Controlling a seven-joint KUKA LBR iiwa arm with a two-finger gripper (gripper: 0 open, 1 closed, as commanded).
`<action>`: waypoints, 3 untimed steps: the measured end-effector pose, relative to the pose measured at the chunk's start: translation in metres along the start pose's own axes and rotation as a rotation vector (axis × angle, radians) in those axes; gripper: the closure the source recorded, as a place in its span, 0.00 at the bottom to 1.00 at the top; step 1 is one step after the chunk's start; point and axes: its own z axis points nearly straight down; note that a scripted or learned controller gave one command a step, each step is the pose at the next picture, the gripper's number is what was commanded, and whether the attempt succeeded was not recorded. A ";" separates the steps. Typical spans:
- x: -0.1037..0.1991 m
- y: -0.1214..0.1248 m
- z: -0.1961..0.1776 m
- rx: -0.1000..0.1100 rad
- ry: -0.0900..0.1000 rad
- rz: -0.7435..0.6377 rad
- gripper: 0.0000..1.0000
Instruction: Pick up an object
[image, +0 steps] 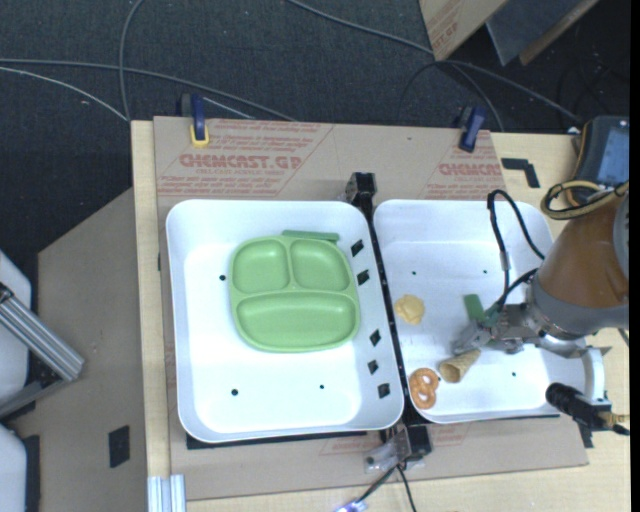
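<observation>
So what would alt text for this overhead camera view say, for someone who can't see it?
A grey and orange robot arm reaches from the right into the right white bin, its gripper low beside a cone-shaped toy, with a pretzel and a small yellowish piece nearby. The left white bin holds a green divided plate.

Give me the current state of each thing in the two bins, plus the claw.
Green three-compartment plastic plate: lying flat in the left white bin, upright.
Pale yellow lumpy piece: loose in the right white bin.
Tan cone: on its side, by the claw.
Pretzel-shaped toy: flat, near the divider.
Green block: beside the claw.
Claw: low over the right bin.
</observation>
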 end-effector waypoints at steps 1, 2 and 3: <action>0.000 0.001 -0.013 -0.004 -0.001 0.000 1.00; 0.002 0.005 -0.076 -0.012 -0.005 -0.001 1.00; -0.002 0.013 -0.137 -0.013 -0.006 -0.002 1.00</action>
